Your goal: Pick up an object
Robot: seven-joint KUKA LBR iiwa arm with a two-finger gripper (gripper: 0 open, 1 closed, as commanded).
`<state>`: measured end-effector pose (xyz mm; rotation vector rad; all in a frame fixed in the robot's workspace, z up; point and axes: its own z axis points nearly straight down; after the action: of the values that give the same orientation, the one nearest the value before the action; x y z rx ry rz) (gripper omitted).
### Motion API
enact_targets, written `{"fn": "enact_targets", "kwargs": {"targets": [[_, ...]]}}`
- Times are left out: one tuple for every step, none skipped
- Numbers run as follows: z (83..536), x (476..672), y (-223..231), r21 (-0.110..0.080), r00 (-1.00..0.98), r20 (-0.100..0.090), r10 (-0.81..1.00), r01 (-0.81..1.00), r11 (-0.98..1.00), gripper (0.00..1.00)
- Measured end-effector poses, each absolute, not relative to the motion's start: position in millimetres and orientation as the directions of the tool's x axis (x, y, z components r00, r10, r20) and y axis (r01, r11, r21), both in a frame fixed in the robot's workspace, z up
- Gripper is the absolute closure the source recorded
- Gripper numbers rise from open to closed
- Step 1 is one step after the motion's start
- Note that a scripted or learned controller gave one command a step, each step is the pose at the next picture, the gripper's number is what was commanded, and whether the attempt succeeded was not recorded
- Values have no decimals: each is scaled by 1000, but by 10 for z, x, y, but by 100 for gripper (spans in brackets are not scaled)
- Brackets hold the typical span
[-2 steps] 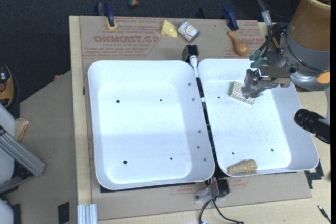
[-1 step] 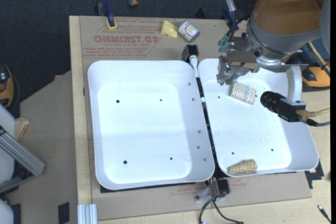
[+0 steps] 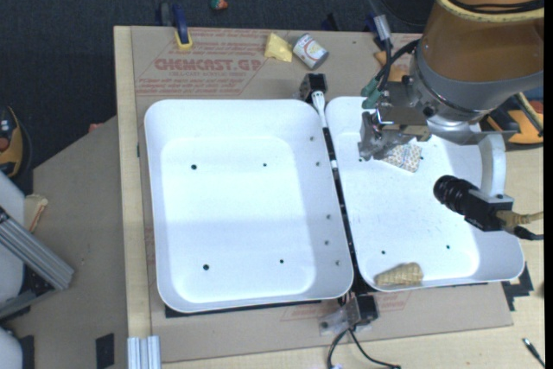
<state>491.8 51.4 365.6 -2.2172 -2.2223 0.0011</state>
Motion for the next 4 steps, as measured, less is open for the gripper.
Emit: {"fn": "enact_targets", "kwargs": {"targets": [[3566, 4785, 613, -4, -2, 0, 1000, 1000, 2, 100], [4632, 4799, 1151, 13, -7, 5, 1000, 1000, 7, 100], [3588, 4776, 1720, -11, -6, -2, 1000, 1000, 6, 100], [5389, 4809, 2229, 19, -7, 11, 1000, 1000, 7, 100]]}}
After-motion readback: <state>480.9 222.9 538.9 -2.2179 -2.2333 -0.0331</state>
